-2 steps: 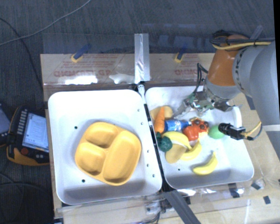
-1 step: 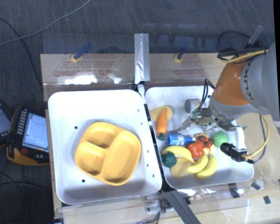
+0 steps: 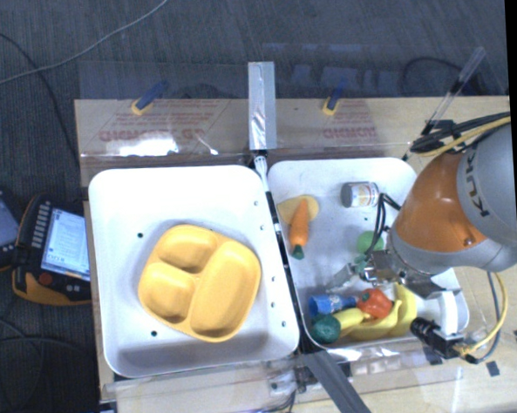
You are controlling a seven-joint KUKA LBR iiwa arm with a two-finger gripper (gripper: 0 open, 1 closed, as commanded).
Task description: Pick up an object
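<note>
The gripper is low in the right bin, near the middle of its front half, at the end of the grey arm with the orange band that comes in from the right. The metal fingers are seen from above and partly under the wrist, so I cannot tell how wide they are or if anything is between them. Just behind the gripper is a small green ball, close to the wrist. Just in front of it, along the front edge of the bin, there is a heap of toys: an orange piece lies on a banana, a blue block lies to the left of them, and a dark green ball sits in the front left corner, touching the banana end. Farther back, near the left wall of this bin, a carrot lies with its green end toward the front, over a yellow piece. A small metal can lies on its side near the back edge, apart from the others. In the left bin, a yellow divided tray lies in the middle.
</note>
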